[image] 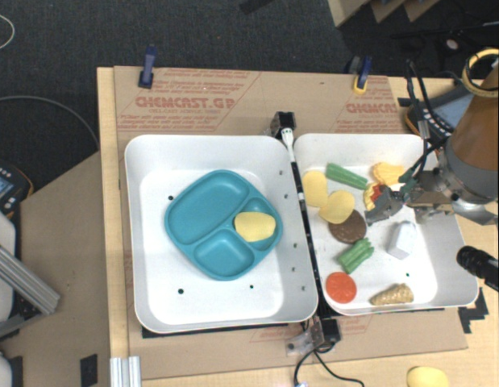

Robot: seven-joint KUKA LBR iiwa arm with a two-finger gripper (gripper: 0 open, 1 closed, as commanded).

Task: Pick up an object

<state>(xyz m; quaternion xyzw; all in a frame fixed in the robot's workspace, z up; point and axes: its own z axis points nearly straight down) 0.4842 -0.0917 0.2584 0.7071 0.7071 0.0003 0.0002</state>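
Over the right bin (pixel 442 297), the pincer (pixel 384 204) hovers (whether released or clenched I cannot tell) beside the brown disc (pixel 347 229) and yellow pieces (pixel 338 206), so crowding could make a grab slip.

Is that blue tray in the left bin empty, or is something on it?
Not empty. The blue tray holds one pale yellow piece, lying in its right-hand compartment; the other compartments show only bare blue.
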